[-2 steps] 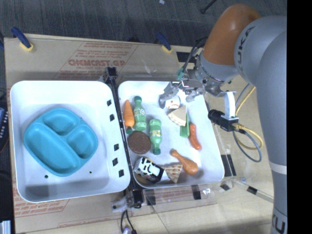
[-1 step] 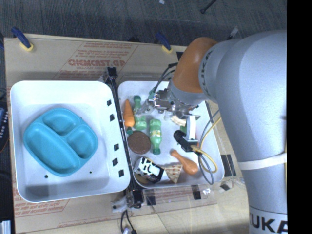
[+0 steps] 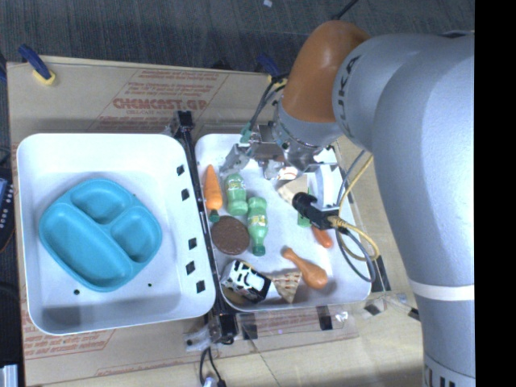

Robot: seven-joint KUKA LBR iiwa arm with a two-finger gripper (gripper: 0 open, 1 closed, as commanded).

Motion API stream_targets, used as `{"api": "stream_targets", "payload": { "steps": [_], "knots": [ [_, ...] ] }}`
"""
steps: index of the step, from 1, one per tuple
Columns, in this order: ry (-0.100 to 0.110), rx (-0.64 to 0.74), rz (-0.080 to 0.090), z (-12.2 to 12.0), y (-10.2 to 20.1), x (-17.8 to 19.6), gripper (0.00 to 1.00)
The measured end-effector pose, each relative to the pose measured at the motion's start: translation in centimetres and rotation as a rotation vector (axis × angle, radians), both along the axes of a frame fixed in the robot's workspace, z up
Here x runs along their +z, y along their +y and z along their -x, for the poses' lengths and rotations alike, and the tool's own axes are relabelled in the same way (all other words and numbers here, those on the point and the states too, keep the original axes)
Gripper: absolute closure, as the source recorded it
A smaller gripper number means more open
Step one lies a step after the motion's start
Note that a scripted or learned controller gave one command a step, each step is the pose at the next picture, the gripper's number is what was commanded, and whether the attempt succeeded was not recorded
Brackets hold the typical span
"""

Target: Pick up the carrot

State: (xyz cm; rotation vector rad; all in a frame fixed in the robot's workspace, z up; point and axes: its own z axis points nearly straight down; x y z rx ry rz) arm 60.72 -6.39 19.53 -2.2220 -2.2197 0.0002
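Bench (image 3: 64, 87): brown cardboard-covered surface bearing two shallow white bins side by side.

Left bin (image 3: 48, 156): holds one blue divided tray (image 3: 97, 232) with three compartments, lying toward the bin's left half.

Right bin (image 3: 355, 285): holds the smaller items, listed below.

Carrot (image 3: 212, 188): orange, slender, lying lengthwise close against the right bin's left wall, near its far-left corner (green tip pointing toward the near side). Nothing is gripping it.

Green bottles (image 3: 247, 214): two, just beside the carrot on its right, one partly ahead of the other.

Brown disc (image 3: 230, 235): round, flat, directly nearward of the carrot and touching the lower bottle.

Black-and-white item (image 3: 245, 280): at the right bin's near edge, left of centre.

Tan wedge (image 3: 288, 285): cracker-like piece, just right of the black-and-white item.

Orange-brown drumstick shape (image 3: 306, 269): lying at a slant toward the near-right part of the bin.

Small orange piece (image 3: 322, 237): near the bin's right wall, beside black cabling.

Arm (image 3: 419, 135): grey with orange band, entering from the right and reaching over the far part of the right bin.

Gripper (image 3: 254, 153): above the bin's far edge, right of and apart from the carrot (whether its opening is wide or narrow cannot be made out among the metal parts).
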Motion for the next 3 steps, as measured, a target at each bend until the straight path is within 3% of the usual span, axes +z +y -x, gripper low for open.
{"api": "stream_targets", "payload": {
  "steps": [1, 2, 3],
  "knots": [
    [0.007, -0.151, 0.003, -3.8, -3.4, -5.5, 0.0],
    [0.013, -0.268, 0.002, -4.8, -3.0, -10.1, 0.0],
    [0.001, -0.482, 0.004, -5.1, -1.8, 0.0, 0.0]
  ]
}}
